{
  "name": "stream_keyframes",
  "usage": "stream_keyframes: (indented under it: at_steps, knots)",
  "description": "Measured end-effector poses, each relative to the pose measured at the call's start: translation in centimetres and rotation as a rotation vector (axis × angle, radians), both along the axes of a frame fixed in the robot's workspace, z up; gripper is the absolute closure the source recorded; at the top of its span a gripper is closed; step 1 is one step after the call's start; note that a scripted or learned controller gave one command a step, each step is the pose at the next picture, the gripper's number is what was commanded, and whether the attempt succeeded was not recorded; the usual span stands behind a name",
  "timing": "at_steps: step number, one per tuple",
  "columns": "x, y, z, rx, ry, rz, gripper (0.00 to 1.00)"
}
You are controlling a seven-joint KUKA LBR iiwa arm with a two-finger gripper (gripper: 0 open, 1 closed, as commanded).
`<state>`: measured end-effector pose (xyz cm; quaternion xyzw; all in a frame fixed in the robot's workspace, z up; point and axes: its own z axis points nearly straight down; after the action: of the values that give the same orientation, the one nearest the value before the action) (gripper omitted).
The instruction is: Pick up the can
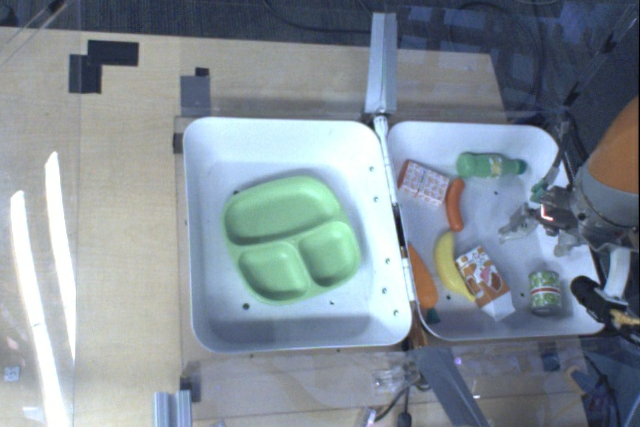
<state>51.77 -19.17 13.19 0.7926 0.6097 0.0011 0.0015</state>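
Observation:
The can is small, with a green label and a silvery top. It stands upright near the front right corner of the right bin. My gripper hangs over the right side of that bin, a little behind the can and apart from it. The grey arm with its orange band comes in from the right edge. Nothing is visibly held.
The right bin also holds a green bottle, a patterned box, a red sausage, a banana, a carrot and a snack packet just left of the can. A green divided tray lies in the left bin.

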Motion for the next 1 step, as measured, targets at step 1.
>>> stream_keyframes:
  at_steps: [1]
  knots:
    - [3.69, -0.06, 0.81, 0.000, 0.000, 0.007, 0.00]
